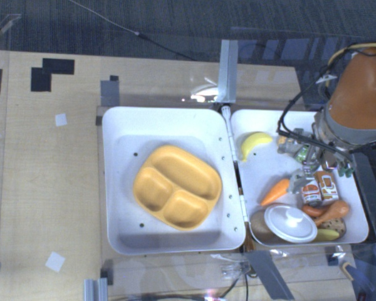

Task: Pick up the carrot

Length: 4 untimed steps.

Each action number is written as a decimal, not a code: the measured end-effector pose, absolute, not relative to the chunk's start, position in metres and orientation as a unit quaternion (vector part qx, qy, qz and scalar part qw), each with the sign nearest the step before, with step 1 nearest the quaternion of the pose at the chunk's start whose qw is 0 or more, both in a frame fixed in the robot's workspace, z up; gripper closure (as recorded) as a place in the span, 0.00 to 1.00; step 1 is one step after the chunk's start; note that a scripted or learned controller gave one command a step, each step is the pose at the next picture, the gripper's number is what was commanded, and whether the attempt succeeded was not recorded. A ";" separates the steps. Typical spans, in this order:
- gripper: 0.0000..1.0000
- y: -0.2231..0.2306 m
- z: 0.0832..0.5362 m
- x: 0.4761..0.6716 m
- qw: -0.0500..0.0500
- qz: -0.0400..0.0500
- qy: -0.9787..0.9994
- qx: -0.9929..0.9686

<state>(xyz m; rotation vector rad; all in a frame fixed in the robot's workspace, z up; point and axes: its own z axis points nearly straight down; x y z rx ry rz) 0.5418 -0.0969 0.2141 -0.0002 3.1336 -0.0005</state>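
We see the gripper (306,168) at the right of the frame, hanging over the right bin (263,125) beneath the arm's broad orange band (362,86). Its tip sits just above and to the right of the carrot (275,192), close to it but not visibly around it; we cannot tell how the gripper is set, since it is small and cluttered with cables.

The carrot lies tilted in the middle of the right bin, its thick end toward the upper right. Just right of it is a small printed packet (319,189), and below that a brown drumstick-shaped toy (331,212). A white lidded bowl (291,222) sits at the bin's lower edge, just below the carrot. A lemon (255,144) (pale yellow) rests in the bin's upper left corner.

The left bin (119,130), centre frame, holds a yellow divided tray (177,185) with three compartments. Both bins rest on a wooden bench (44,193).
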 end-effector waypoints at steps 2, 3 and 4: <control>0.00 -0.085 0.097 0.522 0.022 -0.001 0.992 0.120; 0.00 -0.117 0.113 0.567 0.006 0.001 0.949 0.316; 0.00 -0.081 0.089 0.599 0.006 0.002 0.936 0.351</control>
